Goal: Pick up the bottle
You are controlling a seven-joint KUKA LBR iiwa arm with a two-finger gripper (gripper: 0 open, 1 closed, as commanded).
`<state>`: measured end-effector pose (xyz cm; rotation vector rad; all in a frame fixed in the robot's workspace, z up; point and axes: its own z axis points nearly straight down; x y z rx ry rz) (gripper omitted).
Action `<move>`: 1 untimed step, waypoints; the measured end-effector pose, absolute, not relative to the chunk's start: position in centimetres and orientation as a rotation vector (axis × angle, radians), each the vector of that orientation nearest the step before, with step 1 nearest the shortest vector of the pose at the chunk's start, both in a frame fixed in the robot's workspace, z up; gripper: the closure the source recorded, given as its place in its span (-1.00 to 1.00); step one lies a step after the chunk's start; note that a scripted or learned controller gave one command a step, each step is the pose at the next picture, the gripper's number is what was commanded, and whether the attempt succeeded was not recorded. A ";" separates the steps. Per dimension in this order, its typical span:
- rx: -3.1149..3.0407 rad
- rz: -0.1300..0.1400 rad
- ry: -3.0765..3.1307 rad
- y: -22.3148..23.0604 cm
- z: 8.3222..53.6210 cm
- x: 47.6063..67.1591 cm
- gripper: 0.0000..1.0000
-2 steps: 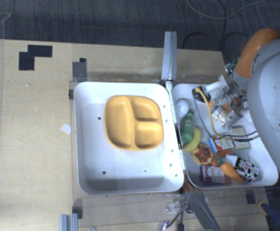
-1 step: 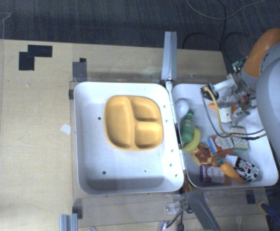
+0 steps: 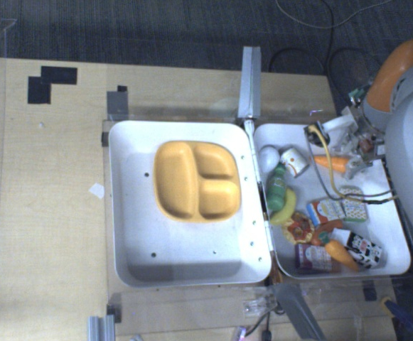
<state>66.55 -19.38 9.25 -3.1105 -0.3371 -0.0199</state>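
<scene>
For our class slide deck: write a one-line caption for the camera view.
Claw above the right bin of clutter; green bottle lies by a banana; yellow tray alongside.

Bench (image 3: 43, 190) tan wood, flat. Two white bins sit on it side by side, touching in middle. Left bin (image 3: 131, 261) bigger. Right bin (image 3: 398, 254) smaller. Grey metal post (image 3: 249, 84) stands on bench behind spot where bins meet. Black tape shapes (image 3: 50, 82) stuck on bench at far left. Small white scrap (image 3: 96, 189) lies on bench just beside left bin.
</scene>
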 end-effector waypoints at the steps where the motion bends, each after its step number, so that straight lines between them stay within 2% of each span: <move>1: -3.036 -0.026 -0.779 -19.4 9.3 66.8 1.00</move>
